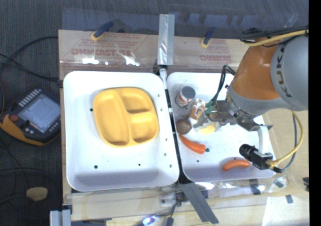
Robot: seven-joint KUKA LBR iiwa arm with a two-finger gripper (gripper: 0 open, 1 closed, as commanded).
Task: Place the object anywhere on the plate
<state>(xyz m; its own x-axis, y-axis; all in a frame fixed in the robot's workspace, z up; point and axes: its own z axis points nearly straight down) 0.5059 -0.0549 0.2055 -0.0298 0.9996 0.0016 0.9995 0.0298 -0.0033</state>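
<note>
- Picking stage: gripper (206,118) low in right bin (266,142), among the clutter.
- Fingers: grip state cannot be told.
- Plate (125,115): well left; next, lift and carry across.

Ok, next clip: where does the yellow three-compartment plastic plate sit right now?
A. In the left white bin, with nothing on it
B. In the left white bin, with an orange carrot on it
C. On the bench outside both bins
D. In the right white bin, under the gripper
A: the yellow three-compartment plastic plate lies bare in the left white bin, while both orange carrot-shaped items lie in the right white bin.
</note>
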